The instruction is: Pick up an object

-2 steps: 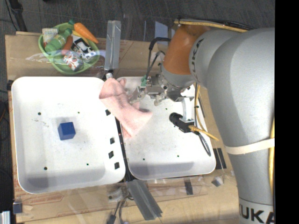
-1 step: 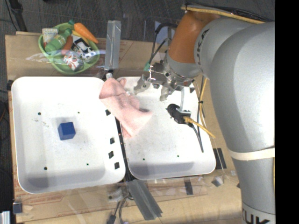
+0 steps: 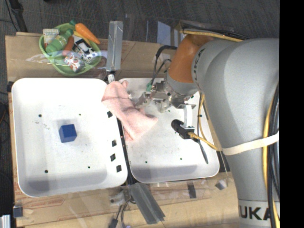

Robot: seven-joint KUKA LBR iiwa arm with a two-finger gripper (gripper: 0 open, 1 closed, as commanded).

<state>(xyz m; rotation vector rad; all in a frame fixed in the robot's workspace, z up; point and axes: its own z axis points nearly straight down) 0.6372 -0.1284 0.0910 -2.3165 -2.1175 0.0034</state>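
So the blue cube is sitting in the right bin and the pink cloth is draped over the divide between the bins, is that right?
Not quite. The camera view shows the blue cube in the left bin, not the right one. The pink cloth does drape over the divide between the bins, as you said.

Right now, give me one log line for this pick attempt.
arm: over right bin | gripper: at pink cloth, grasp unconfirmed | cloth: draped across divider between bins | blue cube: left bin, untouched
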